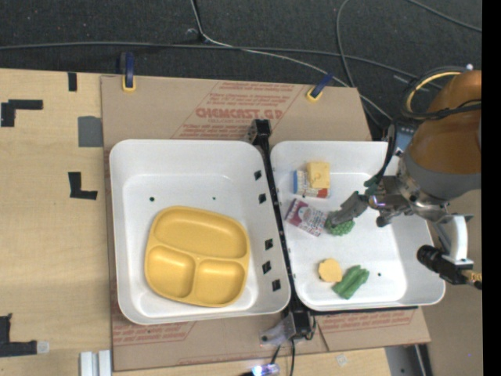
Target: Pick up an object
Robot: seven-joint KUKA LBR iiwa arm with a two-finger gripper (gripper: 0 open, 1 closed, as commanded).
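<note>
My gripper [363,216] hangs low over the middle of the right bin [391,155], and its fingers stand apart, open. The left finger [348,207] reaches down-left, with its tip right at a small dark green object [341,226]. Nothing sits between the fingers. A pink-purple packet [304,216] lies just left of that. A yellow block with a blue and red piece [313,178] rests toward the bin's far left. Near the front lie a small orange-yellow piece [329,270] and a bright green object [350,281].
The left bin [125,171] holds a yellow three-compartment tray [196,254]. A black divider [270,202] runs between the bins. The grey and orange arm [446,151] rises over the right bin's right side. Cables cross the dark surface behind.
</note>
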